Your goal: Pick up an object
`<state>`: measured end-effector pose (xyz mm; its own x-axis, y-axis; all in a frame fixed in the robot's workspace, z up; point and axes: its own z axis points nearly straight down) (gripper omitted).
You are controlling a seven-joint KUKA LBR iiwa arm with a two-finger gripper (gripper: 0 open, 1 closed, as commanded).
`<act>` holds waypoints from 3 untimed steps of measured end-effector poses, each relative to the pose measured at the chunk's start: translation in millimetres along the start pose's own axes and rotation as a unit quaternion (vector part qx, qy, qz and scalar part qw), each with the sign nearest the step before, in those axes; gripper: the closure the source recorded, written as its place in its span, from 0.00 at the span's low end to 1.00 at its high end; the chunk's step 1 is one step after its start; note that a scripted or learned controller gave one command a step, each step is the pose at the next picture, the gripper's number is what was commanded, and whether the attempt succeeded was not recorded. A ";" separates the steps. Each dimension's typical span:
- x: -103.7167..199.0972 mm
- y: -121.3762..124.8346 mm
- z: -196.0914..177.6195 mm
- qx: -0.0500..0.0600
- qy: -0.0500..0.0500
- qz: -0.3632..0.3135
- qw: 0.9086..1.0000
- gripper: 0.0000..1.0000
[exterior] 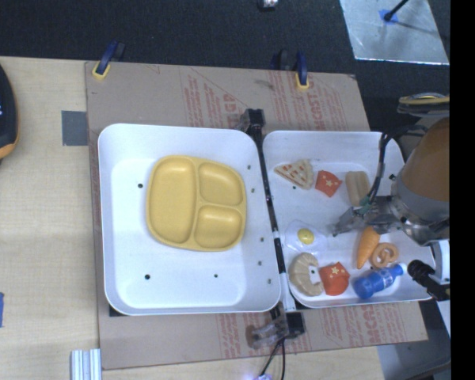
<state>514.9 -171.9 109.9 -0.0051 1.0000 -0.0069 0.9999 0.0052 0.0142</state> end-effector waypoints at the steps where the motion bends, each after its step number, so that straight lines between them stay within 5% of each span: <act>1: 3.9 78.3 18.7 0.005 0.003 -0.001 1.000 0.00; 2: 24.9 127.4 18.9 0.006 0.003 -0.001 1.000 0.00; 3: 29.0 142.4 18.6 0.007 0.003 0.000 1.000 0.00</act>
<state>657.4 -142.2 93.1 -0.0057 1.0000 -0.0009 1.0000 0.0057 0.0012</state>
